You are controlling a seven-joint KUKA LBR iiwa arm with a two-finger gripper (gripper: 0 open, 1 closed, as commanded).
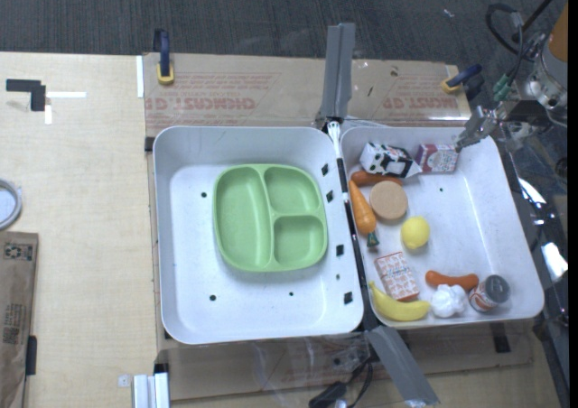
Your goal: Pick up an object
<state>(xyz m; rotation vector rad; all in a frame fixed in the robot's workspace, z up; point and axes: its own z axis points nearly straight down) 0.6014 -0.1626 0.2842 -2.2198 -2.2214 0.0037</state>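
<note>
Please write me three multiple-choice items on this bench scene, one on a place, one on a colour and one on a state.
1. Where does the divided plate lie?
A. in the left bin
B. in the right bin
C. on the bare bench

2. What colour is that plate?
A. white
B. green
C. orange

3. How does the banana stand to the gripper?
A. clamped in it
B. lifted above the bins
C. lying in the right bin, apart from it

Answers: 1 A, the plate sits alone in the left bin. 2 B, it is pale green. 3 C, the banana lies at the near edge while the gripper is at the far corner.
</note>
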